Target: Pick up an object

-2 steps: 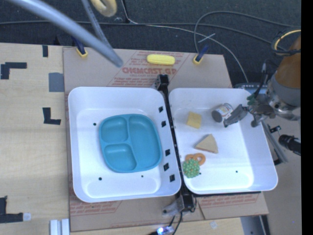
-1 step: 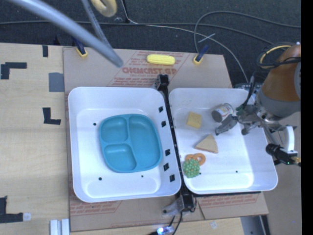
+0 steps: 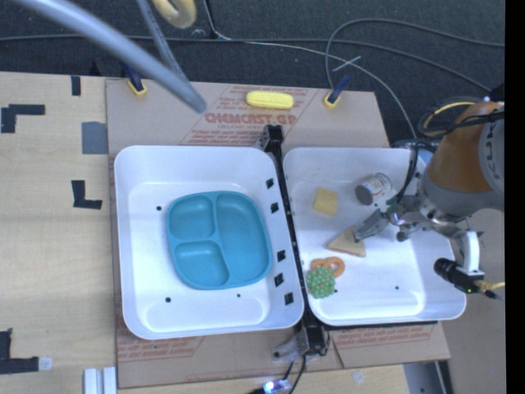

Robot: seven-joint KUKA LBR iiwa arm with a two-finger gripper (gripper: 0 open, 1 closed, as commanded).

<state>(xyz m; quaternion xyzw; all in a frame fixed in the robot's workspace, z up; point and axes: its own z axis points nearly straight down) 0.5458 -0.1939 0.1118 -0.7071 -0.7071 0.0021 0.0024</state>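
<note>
I work in a robotics lab: two white bins [image 3: 131,245] clipped together on a cardboard sheet [image 3: 238,117] at mid-frame, black tape marks [image 3: 82,194] on my table [image 3: 49,245] at left, cables [image 3: 369,64] trailing across the upper right.

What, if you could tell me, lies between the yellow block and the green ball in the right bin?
In the camera view, an orange ring lies between the yellow block and the green ball, touching the ball's top edge.

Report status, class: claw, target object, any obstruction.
Claw low in right bin, at tan wedge; grip unclear. Yellow block, small can close by.
</note>
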